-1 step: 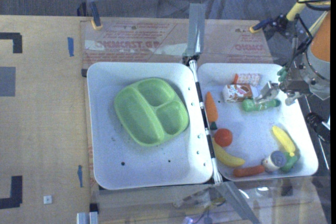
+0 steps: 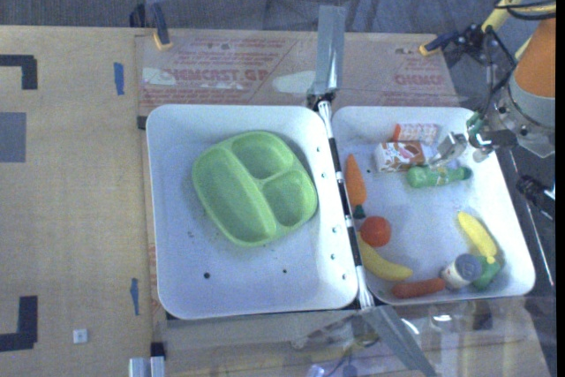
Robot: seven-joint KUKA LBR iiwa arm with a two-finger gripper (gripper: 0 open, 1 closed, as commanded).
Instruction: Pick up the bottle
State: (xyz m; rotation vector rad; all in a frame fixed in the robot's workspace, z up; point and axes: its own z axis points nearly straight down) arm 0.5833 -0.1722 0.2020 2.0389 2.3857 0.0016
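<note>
While two white bins sit side by side, a green divided plate (image 2: 254,187) lies in the left bin (image 2: 168,278).
Right bin (image 2: 516,260), left to right: carrot (image 2: 355,179), tomato (image 2: 376,230), banana (image 2: 383,262), small carton (image 2: 402,155), green bottle (image 2: 436,177) lying on its side toward the far edge, second banana (image 2: 477,234). Gripper (image 2: 459,146) hovers just beside the bottle's right end; whether its fingers are open or closed cannot be told.

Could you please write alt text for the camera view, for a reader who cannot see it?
A grey arm's two-finger gripper hovers by a green plastic bottle lying in the right white bin, among toy carrots, bananas and a red tomato. The left white bin holds a green divided plate.
</note>
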